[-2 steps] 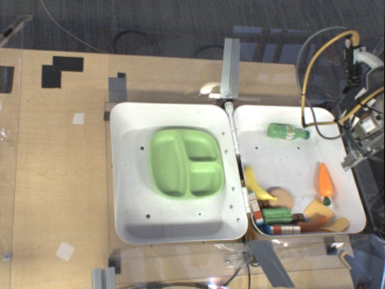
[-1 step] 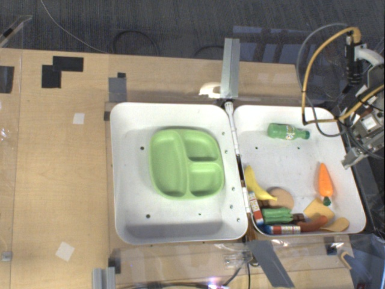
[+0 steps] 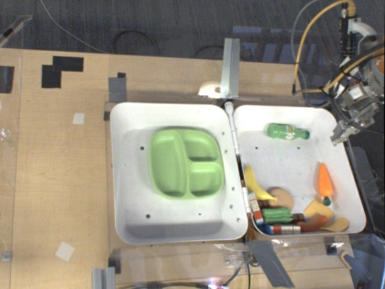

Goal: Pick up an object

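While the grey arm's pincer (image 3: 341, 134) hangs at the upper right corner of the right white bin (image 3: 301, 161), above its rim, whether it is released or clenched I cannot tell. Nearest it inside that bin, a small green plastic bottle (image 3: 288, 132) lies on its side, long axis running left to right, with its darker cap end pointing right toward the pincer. An orange carrot-shaped toy (image 3: 325, 181) lies near the right wall, tip pointing up the view. A yellow banana toy (image 3: 256, 186) and a jumble of other small items crowd the bin's lower edge. The left white bin (image 3: 129, 179) holds a light green divided plastic tray (image 3: 183, 162). Both bins sit on the wooden tabletop (image 3: 54, 179).
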Controlling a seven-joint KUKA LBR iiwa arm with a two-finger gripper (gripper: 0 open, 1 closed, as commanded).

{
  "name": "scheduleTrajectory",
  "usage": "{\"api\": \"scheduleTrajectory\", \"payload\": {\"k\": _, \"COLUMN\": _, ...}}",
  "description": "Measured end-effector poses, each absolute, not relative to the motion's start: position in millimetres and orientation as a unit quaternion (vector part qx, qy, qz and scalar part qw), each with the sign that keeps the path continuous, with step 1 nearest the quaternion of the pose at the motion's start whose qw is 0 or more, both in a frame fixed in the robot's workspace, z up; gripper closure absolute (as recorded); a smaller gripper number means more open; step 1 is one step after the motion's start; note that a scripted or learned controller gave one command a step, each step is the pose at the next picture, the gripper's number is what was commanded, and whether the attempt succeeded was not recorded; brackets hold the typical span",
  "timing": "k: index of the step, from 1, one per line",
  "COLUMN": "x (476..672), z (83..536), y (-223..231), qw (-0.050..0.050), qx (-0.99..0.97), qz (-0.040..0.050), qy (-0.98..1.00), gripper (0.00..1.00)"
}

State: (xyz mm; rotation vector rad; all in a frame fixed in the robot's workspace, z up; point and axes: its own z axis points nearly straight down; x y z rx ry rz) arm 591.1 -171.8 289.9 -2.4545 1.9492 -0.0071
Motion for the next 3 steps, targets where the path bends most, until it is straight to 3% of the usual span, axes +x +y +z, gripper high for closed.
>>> {"api": "scheduleTrajectory", "payload": {"k": 1, "x": 599.1, "z": 116.4, "y": -190.0, "qw": 0.001, "qx": -0.846, "qz": 0.0046, "qy": 0.534, "gripper": 1.0}}
{"api": "scheduleTrajectory", "payload": {"k": 2, "x": 633.6, "z": 277.7, "y": -179.7, "qw": 0.005, "qx": -0.828, "qz": -0.0096, "qy": 0.56, "gripper": 1.0}}
{"api": "scheduleTrajectory", "payload": {"k": 3, "x": 671.0, "z": 322.7, "y": -148.9, "qw": 0.005, "qx": -0.794, "qz": -0.0036, "qy": 0.608, "gripper": 1.0}}
